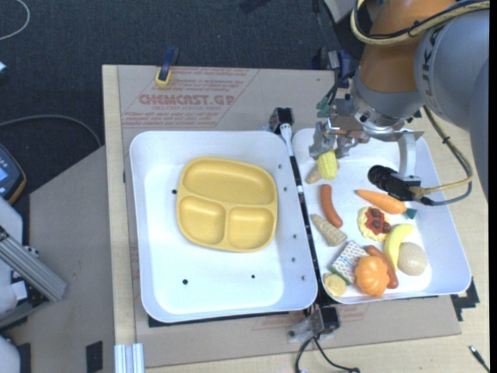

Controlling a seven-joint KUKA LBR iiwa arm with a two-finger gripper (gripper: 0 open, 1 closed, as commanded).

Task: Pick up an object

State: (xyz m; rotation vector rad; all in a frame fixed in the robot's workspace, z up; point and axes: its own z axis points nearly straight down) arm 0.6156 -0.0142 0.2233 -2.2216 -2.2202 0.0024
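Arm reaches in from far right, orange-banded wrist bent down over far left corner of right bin (446,282). Gripper (329,151) points down, fingers clasped around corn cob (328,162). Cob hangs upright, above sausage (330,205), beside bin divider.

Yellow divided plate (227,203) in white left bin (155,270). Right bin (446,266), also white: yellow corn (328,162), red-orange sausage (331,205), orange carrot (380,200) w/ green tip, yellow banana (395,242), orange pumpkin (371,274), beige egg-like thing (412,258).
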